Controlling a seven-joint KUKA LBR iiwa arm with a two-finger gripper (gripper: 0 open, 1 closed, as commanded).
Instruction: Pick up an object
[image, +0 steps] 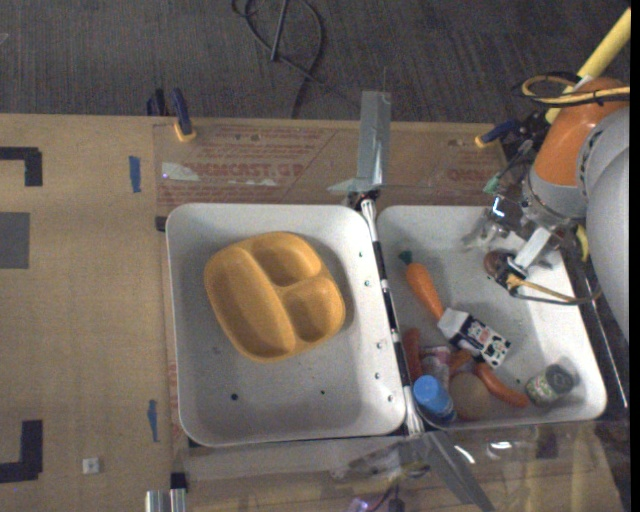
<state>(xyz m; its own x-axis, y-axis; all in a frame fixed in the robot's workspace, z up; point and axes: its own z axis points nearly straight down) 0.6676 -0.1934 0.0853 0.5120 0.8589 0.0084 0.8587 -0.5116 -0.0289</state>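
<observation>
The right bin (455, 240) holds an orange carrot (424, 288) near its left wall. Below that lies a small white carton with dark print (475, 337). A blue-capped bottle (432, 397), a brown rounded piece (470, 397), an orange-red sausage shape (500, 385) and a small grey-green can (552, 383) lie along the near edge. My gripper (487, 232) hangs over the bin's far right corner, apart from all of these, with the carrot down and to its left. The wrist hides its tip.
The left bin (200, 400) holds a yellow divided plate (275, 294). A red strip (412, 350) and a pinkish wrapper (437, 358) lie by the wall between the bins. The arm's bulk covers the right bin's right rim.
</observation>
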